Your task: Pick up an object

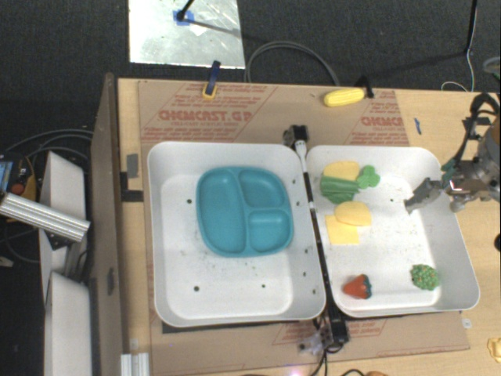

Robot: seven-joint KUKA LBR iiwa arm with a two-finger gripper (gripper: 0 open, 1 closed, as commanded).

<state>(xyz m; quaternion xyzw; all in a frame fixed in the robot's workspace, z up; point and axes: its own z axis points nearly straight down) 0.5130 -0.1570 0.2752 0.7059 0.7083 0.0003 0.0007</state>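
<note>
Over right bin [438,163], pincer [413,200] low.

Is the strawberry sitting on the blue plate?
No, the strawberry lies in the right bin, while the blue plate is in the left bin.

light: bright, even overhead | shadows: soft, faint | glare: foil sheet [186,20] | focus: slightly soft

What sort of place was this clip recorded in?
Probably a robotics lab bench, not a kitchen: two white bins sit on a board with loose cables around, the food looks like toys, and a gripper reaches in from the right.
</note>
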